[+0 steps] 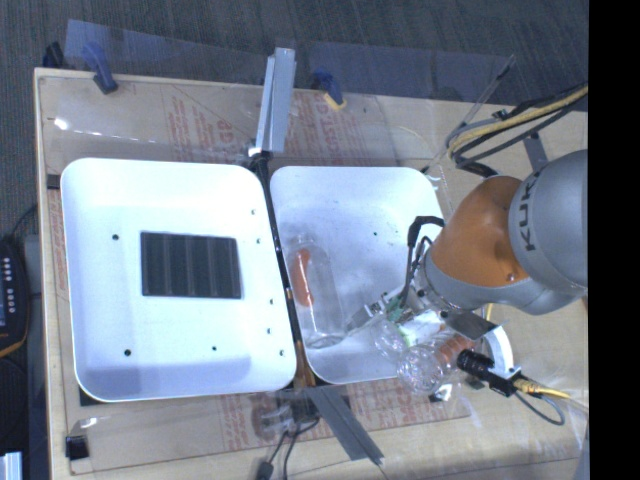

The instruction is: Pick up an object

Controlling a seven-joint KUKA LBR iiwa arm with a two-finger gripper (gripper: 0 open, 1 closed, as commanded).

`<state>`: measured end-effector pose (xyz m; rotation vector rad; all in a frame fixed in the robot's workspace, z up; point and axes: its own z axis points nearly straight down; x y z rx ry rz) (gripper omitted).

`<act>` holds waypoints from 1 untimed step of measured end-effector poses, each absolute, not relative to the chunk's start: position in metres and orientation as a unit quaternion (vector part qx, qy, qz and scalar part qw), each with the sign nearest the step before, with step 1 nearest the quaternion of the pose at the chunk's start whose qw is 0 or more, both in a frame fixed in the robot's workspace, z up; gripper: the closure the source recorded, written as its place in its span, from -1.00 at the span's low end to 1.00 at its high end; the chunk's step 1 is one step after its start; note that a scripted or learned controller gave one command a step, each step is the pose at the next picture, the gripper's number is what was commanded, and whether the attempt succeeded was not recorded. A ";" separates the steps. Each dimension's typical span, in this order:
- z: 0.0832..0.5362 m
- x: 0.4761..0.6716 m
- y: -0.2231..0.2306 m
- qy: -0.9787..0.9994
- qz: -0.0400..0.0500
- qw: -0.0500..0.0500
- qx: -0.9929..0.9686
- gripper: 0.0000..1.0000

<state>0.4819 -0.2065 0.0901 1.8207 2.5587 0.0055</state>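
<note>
In the right bin (350, 193), a clear plastic bottle (305, 288) with an orange piece inside lies along the left wall. Crumpled clear plastic items (405, 353) sit in the bin's lower right corner. My gripper (396, 311) reaches down into that corner, just above the clear plastic, under the grey and orange wrist (480, 248). The clear pieces and the wrist blur what lies at its tip. In the left bin (100, 348), a dark ribbed rectangular panel (190, 265) lies flat in the middle.
A metal bar (273, 103) rises at the back between the bins. Blue clamps (100, 73) hold the board's far edge. Yellow and black cables (510, 118) run at the right, and a metal bracket (345, 428) lies at the front.
</note>
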 end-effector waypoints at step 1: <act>0.116 0.543 -0.185 0.811 0.000 0.000 0.585 -1.00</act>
